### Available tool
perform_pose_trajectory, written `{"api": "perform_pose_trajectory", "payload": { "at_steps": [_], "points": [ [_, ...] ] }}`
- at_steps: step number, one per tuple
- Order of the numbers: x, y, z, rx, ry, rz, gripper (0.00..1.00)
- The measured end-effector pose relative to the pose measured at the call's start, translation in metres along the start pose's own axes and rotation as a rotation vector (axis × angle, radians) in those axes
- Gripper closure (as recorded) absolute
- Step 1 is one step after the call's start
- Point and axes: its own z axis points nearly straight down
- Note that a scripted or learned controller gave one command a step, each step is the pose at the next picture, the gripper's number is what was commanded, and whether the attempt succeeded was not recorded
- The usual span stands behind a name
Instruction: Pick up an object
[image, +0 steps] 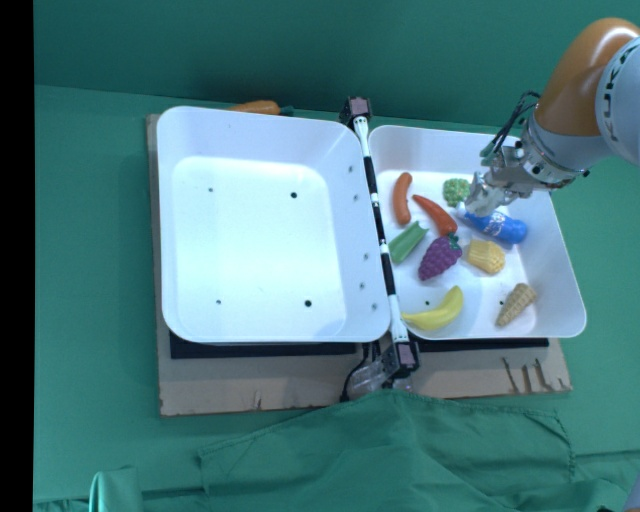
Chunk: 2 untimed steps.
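Right now the gripper (483, 203) sits low over the blue bottle (501, 228) in the right bin (560, 290). Whether it grips anything, nobody can tell. It may slip sideways and bump the broccoli (456, 189).

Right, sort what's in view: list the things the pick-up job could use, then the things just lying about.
For the job:
claw, low over the right bin
blue bottle
sausage
chili pepper
grapes
corn
banana
cone

Lying about:
left bin
orange item behind the left bin
green cloth in front
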Motion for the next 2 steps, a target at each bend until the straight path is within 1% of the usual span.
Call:
{"api": "perform_pose_trajectory", "payload": {
  "at_steps": [1, 2],
  "points": [
    [0.0, 0.0, 0.001, 0.002, 0.001, 0.0, 0.0],
    [-0.002, 0.072, 0.047, 0.02, 0.007, -0.005, 0.0]
  ]
}}
